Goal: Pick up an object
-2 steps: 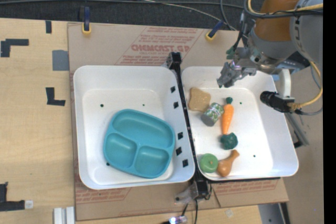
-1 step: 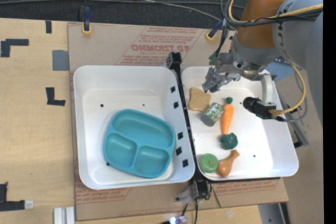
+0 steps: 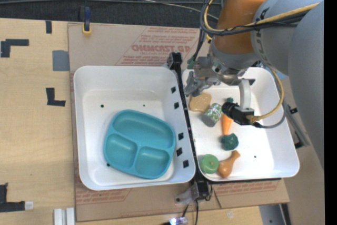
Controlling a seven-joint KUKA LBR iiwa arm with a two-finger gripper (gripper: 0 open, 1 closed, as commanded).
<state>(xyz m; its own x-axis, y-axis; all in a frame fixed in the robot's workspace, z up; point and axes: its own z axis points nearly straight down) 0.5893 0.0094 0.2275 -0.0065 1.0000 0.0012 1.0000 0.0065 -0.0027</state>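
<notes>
The gripper (image 3: 196, 83), its state not discernible under the wrist, is being held just above the tan bread-like piece (image 3: 200, 103) in the right bin (image 3: 287, 163), touching or nearly so.

Right bin contents: a tan bread-like piece (image 3: 200, 103) by the left wall; touching it, a grey-green can (image 3: 212, 114) lying tilted; an orange carrot (image 3: 226, 124) standing lengthwise; a dark green broccoli-like piece (image 3: 229, 141) below it; a green round toy (image 3: 208, 164) beside a tan drumstick (image 3: 228, 164).
</notes>
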